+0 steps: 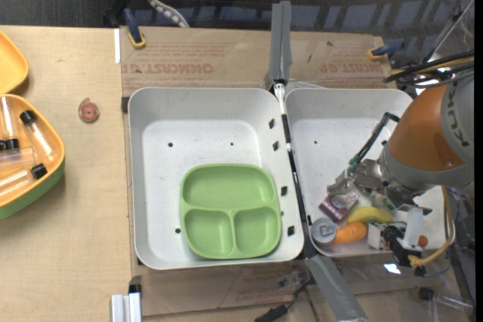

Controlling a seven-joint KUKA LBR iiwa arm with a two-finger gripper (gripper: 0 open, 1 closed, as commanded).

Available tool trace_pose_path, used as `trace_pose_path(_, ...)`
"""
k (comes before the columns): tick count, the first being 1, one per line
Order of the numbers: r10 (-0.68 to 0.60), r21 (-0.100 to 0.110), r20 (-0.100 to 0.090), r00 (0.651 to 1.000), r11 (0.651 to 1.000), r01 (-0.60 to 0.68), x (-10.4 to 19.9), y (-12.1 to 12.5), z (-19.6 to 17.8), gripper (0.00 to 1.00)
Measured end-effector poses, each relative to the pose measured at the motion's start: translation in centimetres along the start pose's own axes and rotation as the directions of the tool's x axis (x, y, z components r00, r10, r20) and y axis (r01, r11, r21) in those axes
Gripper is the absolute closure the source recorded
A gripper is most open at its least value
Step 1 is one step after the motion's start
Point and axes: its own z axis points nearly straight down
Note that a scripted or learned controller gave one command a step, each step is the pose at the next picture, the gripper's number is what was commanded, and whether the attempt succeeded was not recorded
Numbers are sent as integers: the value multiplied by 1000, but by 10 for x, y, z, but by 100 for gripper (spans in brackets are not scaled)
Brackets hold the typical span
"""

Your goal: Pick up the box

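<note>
1. Two shallow white bins sit side by side on a cardboard-covered bench: the left bin [151,162] and the right bin [317,124], split by a grey divider.
2. The grey arm [430,139], with its orange band, reaches over the right bin's near right corner from the right.
3. A green three-compartment tray [230,211] lies flat in the left bin, toward its near edge.
4. The gripper [361,176] hangs low over a clutter of items in the right bin; whether its claw is released or clenched cannot be told from this angle.
5. The box [337,203], small and purplish, lies just beside and below the gripper.
6. A banana [367,215] and an orange carrot-like piece [350,233] lie near the box.
7. A round grey can [323,231] rests at the near edge.
</note>
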Motion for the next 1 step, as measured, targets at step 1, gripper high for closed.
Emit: trace_pose_path(1,3,2,-2,1000,1000,-3,0,1,-9,100)
